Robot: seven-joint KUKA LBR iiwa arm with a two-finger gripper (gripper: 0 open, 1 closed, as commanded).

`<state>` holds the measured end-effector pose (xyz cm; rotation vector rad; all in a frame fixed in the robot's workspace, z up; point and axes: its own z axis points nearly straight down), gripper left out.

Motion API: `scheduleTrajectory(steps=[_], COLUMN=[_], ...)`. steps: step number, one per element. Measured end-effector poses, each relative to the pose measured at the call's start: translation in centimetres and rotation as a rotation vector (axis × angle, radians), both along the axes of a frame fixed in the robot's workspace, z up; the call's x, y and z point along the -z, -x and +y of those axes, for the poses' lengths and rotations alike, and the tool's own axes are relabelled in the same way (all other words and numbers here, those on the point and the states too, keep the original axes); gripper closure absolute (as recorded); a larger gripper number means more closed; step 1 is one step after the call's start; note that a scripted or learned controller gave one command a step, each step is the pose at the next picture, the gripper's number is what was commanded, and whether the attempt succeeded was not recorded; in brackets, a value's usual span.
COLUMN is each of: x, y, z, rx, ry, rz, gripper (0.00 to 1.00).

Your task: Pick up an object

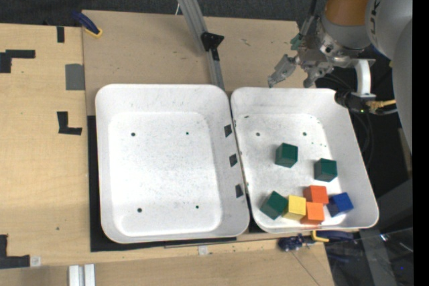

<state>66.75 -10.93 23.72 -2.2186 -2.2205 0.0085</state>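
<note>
My gripper (295, 75) hangs above the far rim of the right bin (348, 122), its two grey fingers spread apart with nothing between them. In the right bin lie several small blocks: a dark green cube (286, 155) near the middle, another green cube (326, 169) to its right, and a cluster at the near edge made of a green block (273, 204), a yellow block (296, 205), two orange blocks (315, 201) and a blue block (340, 203). The gripper is well back from all of them.
The left bin (107, 144) sits beside the right one. A slanted metal pole (191, 3) rises behind the bins. Black tape marks (66, 122) dot the wooden bench on the left, and a blue and yellow clamp (87, 22) lies at the far left.
</note>
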Motion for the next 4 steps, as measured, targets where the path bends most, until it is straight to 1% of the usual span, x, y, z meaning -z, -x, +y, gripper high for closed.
scheduleTrajectory(steps=[2,3,4], x=[12.8,11.3,5.8], y=[0.8,0.6,1.4], z=[0.7,0.8,0.5], rx=[-0.001,-0.003,0.0], ry=[-0.001,-0.002,-0.002], rz=[0.003,-0.004,-0.01], gripper=[0.0,1.0,1.0])
